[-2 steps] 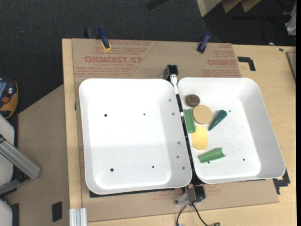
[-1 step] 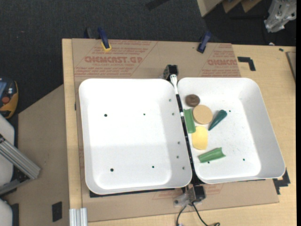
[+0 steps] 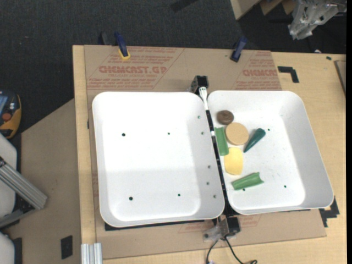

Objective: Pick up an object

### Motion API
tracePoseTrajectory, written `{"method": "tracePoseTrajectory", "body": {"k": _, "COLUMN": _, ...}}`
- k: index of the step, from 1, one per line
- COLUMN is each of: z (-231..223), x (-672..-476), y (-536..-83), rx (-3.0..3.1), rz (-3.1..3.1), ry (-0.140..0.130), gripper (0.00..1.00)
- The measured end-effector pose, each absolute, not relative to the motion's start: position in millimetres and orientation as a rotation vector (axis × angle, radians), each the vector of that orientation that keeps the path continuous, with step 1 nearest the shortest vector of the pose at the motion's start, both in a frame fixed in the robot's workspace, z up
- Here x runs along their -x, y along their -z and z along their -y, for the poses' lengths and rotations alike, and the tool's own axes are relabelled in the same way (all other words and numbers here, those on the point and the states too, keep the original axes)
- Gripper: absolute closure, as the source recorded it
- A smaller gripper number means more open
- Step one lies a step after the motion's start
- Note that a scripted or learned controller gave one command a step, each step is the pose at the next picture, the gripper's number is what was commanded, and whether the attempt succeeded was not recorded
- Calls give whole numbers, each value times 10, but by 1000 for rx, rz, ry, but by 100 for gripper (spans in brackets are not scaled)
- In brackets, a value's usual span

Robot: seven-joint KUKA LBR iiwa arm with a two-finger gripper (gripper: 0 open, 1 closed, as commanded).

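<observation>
Two shallow white bins sit side by side on a brown cardboard-covered bench (image 3: pixel 165 65). We see the left white bin (image 3: pixel 110 147) and the right white bin (image 3: pixel 297 147) meeting along a dark central seam.

All the objects lie in the right bin, gathered toward its left wall. Nearest the far edge is a small dark-brown round disc (image 3: pixel 225 117). Just below it is a pale tan round disc (image 3: pixel 237 133), which touches or slightly overlaps a light-green upright bar (image 3: pixel 221 141) lying along the left wall. A dark teal wedge-shaped piece (image 3: pixel 254 139) slants beside the tan disc on its right. Below the tan disc lies a yellow rounded block (image 3: pixel 234 161), and nearest the bin's front edge lies a green cylinder-like piece (image 3: pixel 246 181), tilted and apart from the yellow block.

The gripper (image 3: pixel 308 15) appears at the upper right corner of the view, beyond the bench's far edge and well apart from the bins (it reads as a pale metallic shape). We cannot tell how its fingers stand, and nothing is seen in its grasp.

Blue and yellow clamps (image 3: pixel 121 47) hold the bench's far edge.
</observation>
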State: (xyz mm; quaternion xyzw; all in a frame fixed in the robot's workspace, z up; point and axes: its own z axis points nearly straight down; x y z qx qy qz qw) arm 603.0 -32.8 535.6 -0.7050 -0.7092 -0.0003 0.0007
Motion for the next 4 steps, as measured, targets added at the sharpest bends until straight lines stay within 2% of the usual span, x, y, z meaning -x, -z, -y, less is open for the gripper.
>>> {"method": "tracePoseTrajectory", "body": {"k": 4, "z": -1419, "x": -5918, "y": -5351, "rx": 2216, "rz": 2228, "ry": 5, "gripper": 100}}
